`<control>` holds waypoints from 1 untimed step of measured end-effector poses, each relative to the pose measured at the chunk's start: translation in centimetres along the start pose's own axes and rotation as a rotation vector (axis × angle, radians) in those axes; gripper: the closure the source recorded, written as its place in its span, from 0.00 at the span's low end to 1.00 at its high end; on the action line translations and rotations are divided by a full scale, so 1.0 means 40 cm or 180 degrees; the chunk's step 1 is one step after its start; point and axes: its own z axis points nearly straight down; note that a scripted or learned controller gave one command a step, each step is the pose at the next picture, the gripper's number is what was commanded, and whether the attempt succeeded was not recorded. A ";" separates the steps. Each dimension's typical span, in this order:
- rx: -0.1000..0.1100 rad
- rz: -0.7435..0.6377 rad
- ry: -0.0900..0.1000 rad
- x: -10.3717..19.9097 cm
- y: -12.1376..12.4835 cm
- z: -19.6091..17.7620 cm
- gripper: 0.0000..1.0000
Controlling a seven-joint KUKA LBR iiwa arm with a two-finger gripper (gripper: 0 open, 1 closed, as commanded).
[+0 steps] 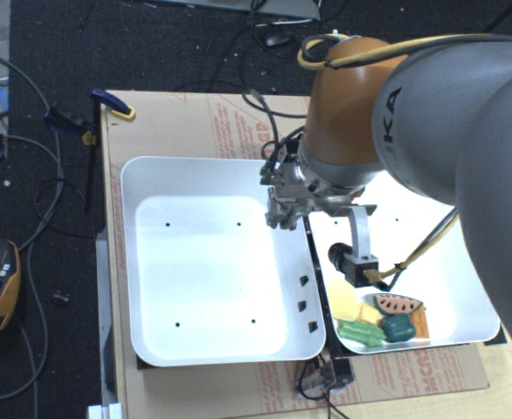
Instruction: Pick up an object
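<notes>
Several small things lie bunched in the right bin's (466, 321) near corner: a pale yellow block (344, 302), a green pod-like piece (359, 333), a watermelon-slice toy (399, 304), a teal block (399, 328) and an orange piece (421, 323). My gripper (284, 209) hangs over the divide between the two bins, near the left bin's right wall, well up-left of that cluster. Nothing shows between its fingers, and the wrist hides much of them.
The left white bin (151, 190) sits beside the right one on a cardboard-covered bench (204, 116). The large grey and orange arm (396, 112) covers most of the right bin's far half. Cables and a blue-yellow clamp (112, 105) lie beyond the bench's far-left corner.
</notes>
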 end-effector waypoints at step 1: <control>-0.0002 0.0013 -0.0003 -0.006 0.001 -0.001 0.00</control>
